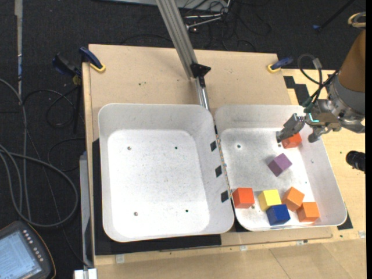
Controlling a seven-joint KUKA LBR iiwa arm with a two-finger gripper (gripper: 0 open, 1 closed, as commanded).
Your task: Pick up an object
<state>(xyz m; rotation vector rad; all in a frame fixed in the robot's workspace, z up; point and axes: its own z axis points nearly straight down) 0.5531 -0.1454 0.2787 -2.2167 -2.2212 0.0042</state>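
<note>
Two white bins [157, 112], faintly grey-speckled, on a pale tan tabletop [145, 77] edged by black floor. Dark grey fingers [287, 131]; touching them, one orange-red block [292, 140]. Just below the fingers, a purple block [280, 164]. Farther below: orange cube [243, 197], yellow cube [269, 199], blue cube [278, 214], two further orange cubes [294, 197].

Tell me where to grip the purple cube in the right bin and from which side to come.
Come straight down from above and close on two opposite flat side faces of the purple cube. It lies alone on the right bin floor, apart from the orange block under the gripper and the cluster along the near wall, so the fingers should have room.
</note>
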